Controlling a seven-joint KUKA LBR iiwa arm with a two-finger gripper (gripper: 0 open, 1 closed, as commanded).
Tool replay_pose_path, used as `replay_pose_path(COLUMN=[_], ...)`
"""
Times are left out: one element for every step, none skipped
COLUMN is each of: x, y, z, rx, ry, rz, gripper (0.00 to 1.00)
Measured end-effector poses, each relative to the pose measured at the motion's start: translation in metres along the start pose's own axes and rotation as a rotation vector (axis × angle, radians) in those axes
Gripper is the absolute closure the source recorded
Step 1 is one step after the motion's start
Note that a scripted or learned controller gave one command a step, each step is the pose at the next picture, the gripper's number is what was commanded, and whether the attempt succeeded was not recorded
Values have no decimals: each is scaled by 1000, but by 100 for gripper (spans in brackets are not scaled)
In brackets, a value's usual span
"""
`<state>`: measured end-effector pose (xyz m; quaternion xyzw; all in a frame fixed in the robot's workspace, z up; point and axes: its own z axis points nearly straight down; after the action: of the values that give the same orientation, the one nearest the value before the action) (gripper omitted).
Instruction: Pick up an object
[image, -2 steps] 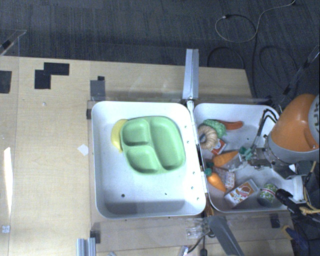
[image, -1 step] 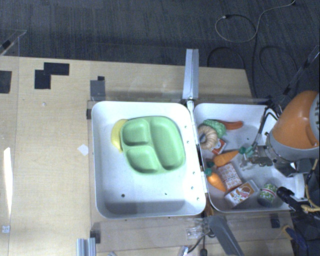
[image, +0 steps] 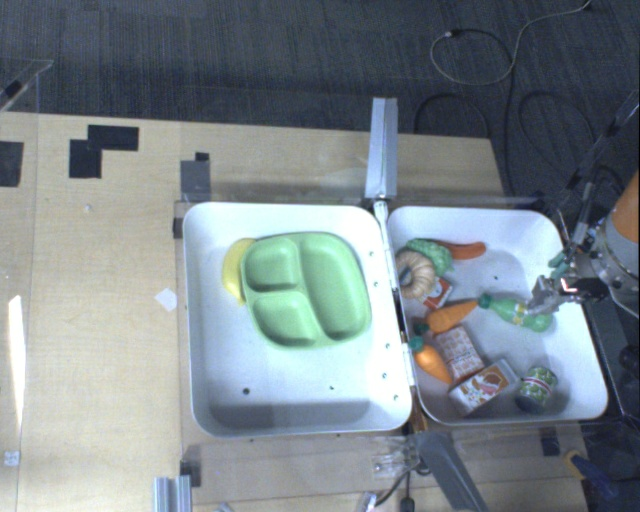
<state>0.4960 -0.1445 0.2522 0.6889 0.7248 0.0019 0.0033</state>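
From the camera view, the left bin (image: 205, 300) on the desk (image: 90, 300) is holding a green divided tray (image: 303, 286) with something yellow (image: 233, 270) peeking out from under its left edge. The right bin (image: 520, 225) is carrying a jumble: two carrots (image: 450, 314), a donut-looking ring (image: 414, 270), small cartons (image: 484, 386), a can (image: 538, 389). The claw (image: 550, 296) is sitting at that bin's right side, right by a pale green bottle (image: 516, 310) lying flat; can't tell if it's gripping or open.
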Motion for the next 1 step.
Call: replay_pose_path(x=[56], y=[1], z=[-35], rx=[1], ry=[1], rz=[-50], gripper=[100])
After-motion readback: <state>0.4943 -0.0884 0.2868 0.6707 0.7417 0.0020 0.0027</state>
